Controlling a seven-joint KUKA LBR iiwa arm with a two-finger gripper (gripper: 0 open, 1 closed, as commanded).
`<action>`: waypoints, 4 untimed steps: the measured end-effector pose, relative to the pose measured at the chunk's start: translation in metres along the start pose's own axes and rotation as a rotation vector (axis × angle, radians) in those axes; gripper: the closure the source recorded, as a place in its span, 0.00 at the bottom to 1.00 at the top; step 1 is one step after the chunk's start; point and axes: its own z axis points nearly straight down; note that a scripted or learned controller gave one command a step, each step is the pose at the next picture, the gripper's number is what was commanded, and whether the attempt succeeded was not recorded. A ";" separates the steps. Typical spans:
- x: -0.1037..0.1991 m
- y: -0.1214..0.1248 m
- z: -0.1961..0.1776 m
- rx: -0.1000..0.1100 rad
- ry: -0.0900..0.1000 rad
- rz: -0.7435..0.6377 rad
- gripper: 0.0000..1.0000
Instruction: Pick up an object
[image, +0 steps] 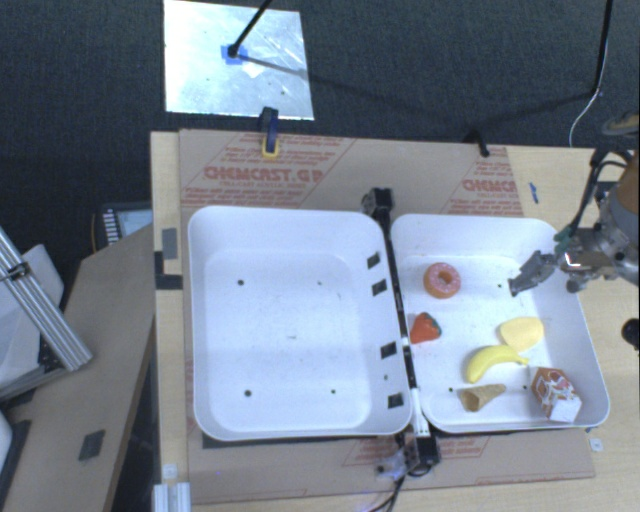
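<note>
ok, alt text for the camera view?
Seen from above, the claw hovers over the right bin, which holds a donut, strawberry, banana, lemon, cone and small carton. The left bin sits alongside.

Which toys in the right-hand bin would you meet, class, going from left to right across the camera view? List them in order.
Strawberry → doughnut → ice-cream cone → lemon → small red-and-white carton. The banana is left out: it spans the cone and the lemon, so its place is unclear.
</note>
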 end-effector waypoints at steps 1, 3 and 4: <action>-0.049 -0.025 0.036 0.002 -0.001 0.007 0.00; -0.053 -0.017 0.190 0.002 0.001 0.003 0.00; -0.054 -0.015 0.173 -0.003 -0.002 0.004 1.00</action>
